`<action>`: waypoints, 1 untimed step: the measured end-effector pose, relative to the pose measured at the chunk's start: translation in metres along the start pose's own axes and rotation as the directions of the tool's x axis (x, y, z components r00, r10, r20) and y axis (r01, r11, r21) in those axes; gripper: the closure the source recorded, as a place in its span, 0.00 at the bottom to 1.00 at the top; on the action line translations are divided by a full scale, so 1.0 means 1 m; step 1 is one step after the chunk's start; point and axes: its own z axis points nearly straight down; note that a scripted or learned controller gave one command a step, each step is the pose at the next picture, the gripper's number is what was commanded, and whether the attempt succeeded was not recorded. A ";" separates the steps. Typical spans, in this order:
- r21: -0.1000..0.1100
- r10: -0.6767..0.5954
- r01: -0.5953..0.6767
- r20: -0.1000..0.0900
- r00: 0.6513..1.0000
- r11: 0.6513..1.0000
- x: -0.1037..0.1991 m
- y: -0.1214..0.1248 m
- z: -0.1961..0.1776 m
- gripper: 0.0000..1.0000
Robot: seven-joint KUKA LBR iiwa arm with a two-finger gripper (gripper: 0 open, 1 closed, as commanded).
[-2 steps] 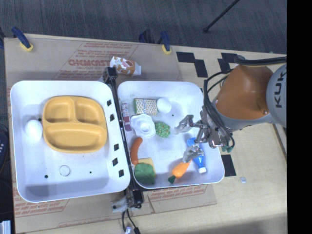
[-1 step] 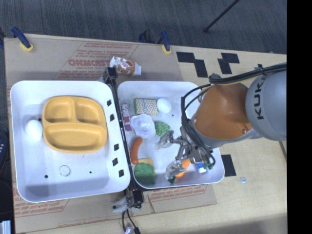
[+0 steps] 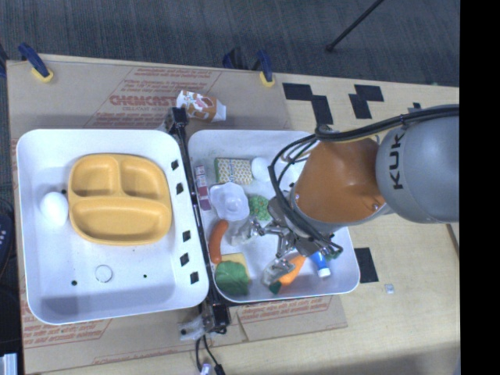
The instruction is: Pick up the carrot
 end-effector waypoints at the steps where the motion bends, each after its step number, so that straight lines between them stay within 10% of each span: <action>1: 0.005 -0.058 0.058 0.008 0.998 0.998 0.014 -0.004 -0.002 0.00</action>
